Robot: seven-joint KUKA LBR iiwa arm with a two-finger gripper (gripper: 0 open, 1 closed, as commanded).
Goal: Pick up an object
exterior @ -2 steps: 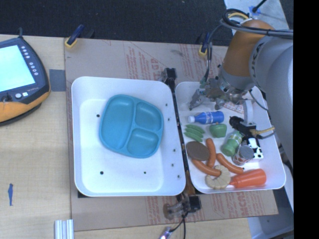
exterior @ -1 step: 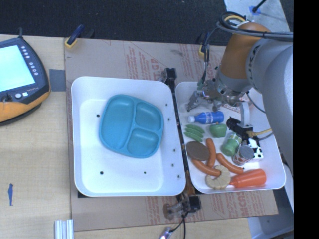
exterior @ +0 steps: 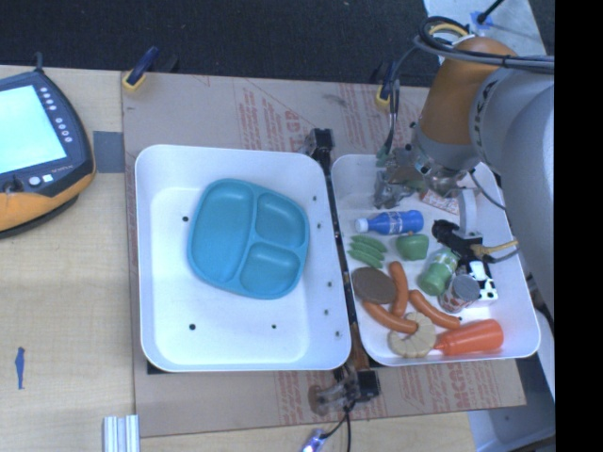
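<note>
Gripper sits low at the right bin's far end; finger state cannot be told. Just beside it lies a blue bottle with white cap, on its side, above green items.

Wooden bench, cardboard sheet, dark floor

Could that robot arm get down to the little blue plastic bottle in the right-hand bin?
Probably yes. The gripper hangs just above the small blue plastic bottle, which lies on its side with nothing on top of it; the green pieces sit beside it.
</note>
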